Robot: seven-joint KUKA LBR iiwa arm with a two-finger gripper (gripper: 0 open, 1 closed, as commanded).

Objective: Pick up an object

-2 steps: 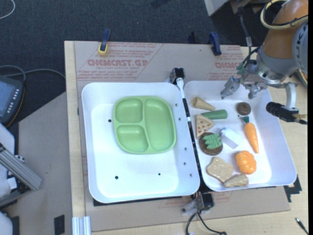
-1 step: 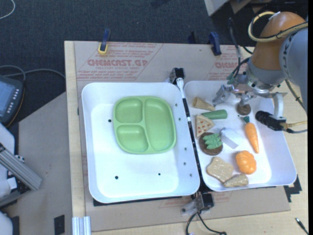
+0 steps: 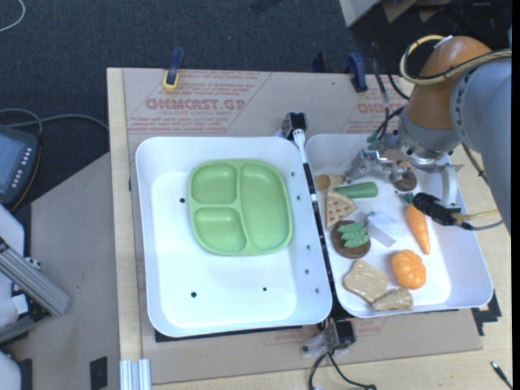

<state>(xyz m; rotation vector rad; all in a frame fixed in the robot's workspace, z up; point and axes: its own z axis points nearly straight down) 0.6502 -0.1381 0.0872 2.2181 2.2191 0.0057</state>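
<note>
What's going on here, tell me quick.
A grey robot arm reaches in from the right over the right bin, its gripper low near the green pickle-like piece. Nothing is visibly held. A carrot, an orange and crackers lie in that bin; a green divided plate sits in the left bin.

Divided plate [image 3: 240,206] in left bin [image 3: 162,242]; toy foods in right bin [image 3: 471,275]; carrot [image 3: 418,227] behind orange [image 3: 409,269].
</note>
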